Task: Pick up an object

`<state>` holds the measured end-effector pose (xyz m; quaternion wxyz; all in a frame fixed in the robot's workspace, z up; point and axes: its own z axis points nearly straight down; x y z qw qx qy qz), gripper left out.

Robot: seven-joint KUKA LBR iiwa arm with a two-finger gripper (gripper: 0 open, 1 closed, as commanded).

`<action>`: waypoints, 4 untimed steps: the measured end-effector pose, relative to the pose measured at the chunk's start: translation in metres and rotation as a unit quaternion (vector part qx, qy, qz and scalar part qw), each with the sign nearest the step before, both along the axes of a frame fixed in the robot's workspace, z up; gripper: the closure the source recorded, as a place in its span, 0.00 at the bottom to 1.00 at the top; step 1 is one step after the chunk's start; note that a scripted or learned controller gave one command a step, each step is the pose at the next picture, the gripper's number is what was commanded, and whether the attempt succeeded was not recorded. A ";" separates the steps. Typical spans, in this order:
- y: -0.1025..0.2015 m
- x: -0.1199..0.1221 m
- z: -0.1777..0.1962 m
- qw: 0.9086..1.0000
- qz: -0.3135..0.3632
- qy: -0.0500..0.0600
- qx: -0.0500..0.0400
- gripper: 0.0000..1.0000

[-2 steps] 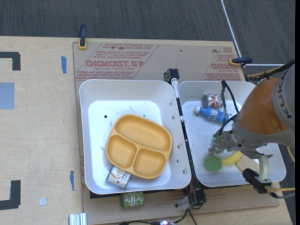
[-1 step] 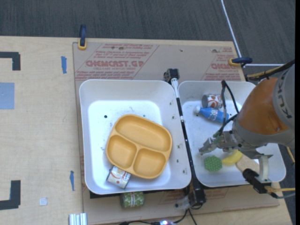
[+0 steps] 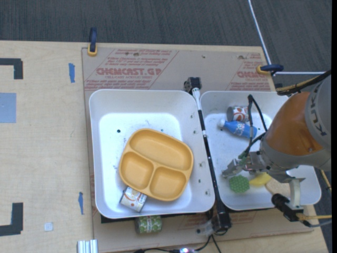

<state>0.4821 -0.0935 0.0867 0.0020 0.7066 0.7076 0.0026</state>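
Note:
My gripper [image 3: 238, 168] hangs low over the near half of the right bin [image 3: 310, 194], at the end of the grey arm with its orange band [image 3: 295, 128]. Just below it lies a green round knobbly object [image 3: 239, 184], with a yellow object [image 3: 259, 180] beside that, partly hidden under the wrist. Farther back in the same bin are a blue bottle [image 3: 239, 129] on its side and a small red-and-white can [image 3: 238, 113]. Nothing is visibly held.
The left bin [image 3: 100, 141] holds a yellow three-compartment plate [image 3: 156, 164] and a small white can [image 3: 132, 199] at its near edge. A green can [image 3: 149, 224] lies on the bench in front of that bin. Black cables run between the bins.

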 end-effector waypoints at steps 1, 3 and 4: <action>-0.001 0.002 0.011 1.000 -0.001 -0.004 -0.002 1.00; 0.001 -0.001 0.000 1.000 -0.001 0.001 0.000 0.00; 0.000 0.001 0.011 1.000 -0.001 -0.002 -0.002 1.00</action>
